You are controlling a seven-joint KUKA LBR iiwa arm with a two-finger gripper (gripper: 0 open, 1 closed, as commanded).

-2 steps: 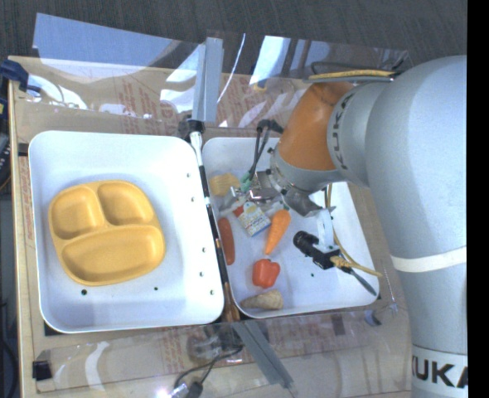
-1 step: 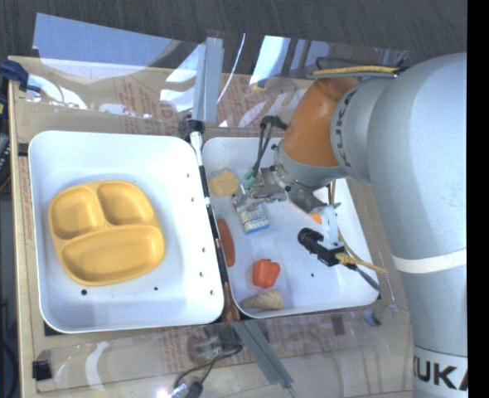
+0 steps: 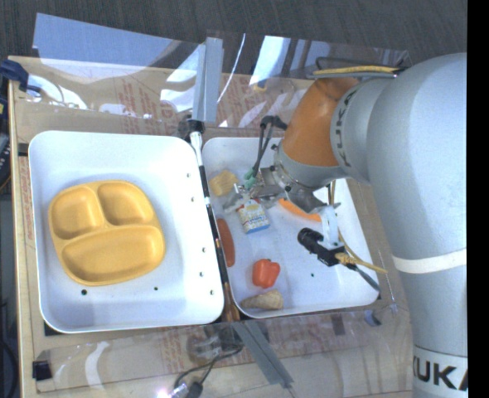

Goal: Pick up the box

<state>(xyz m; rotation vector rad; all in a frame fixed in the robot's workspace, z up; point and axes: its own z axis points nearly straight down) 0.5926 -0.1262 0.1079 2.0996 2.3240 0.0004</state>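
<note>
The box [image 3: 254, 217] lay in the right bin [image 3: 356, 297], just near of the gripper [image 3: 255, 191]. Whether the fingers were released or clenched could not be told. A yellow tray [image 3: 105, 230] sat in the left bin [image 3: 120, 311].

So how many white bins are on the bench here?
2. The left bin holds a yellow divided plate; the right bin holds the box and other small items, with the arm over it.
</note>
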